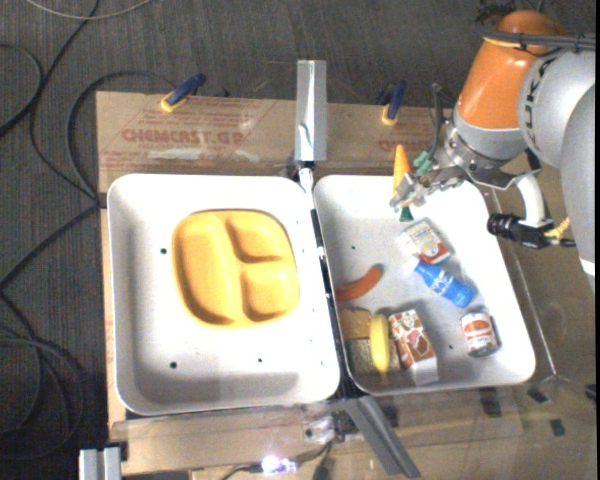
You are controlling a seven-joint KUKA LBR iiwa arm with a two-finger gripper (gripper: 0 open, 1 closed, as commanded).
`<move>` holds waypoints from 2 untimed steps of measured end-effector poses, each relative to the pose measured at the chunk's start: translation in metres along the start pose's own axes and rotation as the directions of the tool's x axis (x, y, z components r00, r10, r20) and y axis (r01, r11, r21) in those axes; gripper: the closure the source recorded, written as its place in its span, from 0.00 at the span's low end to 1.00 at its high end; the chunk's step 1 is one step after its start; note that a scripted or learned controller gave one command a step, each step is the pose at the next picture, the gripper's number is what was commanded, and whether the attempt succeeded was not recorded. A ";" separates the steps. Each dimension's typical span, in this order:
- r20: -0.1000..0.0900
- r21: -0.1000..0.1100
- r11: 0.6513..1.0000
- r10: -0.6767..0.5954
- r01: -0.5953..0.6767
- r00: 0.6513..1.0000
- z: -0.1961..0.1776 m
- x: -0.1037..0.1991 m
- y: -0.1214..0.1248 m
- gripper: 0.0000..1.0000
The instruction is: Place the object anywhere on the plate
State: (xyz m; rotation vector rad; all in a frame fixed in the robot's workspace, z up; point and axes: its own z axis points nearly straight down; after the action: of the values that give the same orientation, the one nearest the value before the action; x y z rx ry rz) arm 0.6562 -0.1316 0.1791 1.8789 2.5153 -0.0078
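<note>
A: Where is the end effector [412, 183]?
B: In the upper right of the frame, above the top edge of the right shallow white bin [500, 268]. Its fingers are closed on an orange plastic carrot with a green tip [401, 168], which hangs upright between them.

A: And the plate?
B: The yellow sectioned plastic plate [238, 266] sits in the middle of the left shallow white bin [140, 318], left of centre in the frame, well apart from the carrot.

A: What else lies in the right bin?
B: A red-brown toy sausage [359, 283], a blue and white bottle [445, 283], a small white packet [424, 238], a red and white can [479, 333], a yellow banana [379, 342] and a red printed carton [412, 340] near the lower edge.
</note>
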 end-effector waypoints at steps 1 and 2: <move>-0.005 -0.003 0.968 -0.249 0.249 0.968 -0.005 0.085 0.015 1.00; -0.006 -0.003 0.956 -0.293 0.293 0.956 -0.005 0.172 -0.008 1.00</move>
State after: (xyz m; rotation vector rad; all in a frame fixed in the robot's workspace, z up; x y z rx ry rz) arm 0.5997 0.0309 0.1831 1.4880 2.7695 0.0000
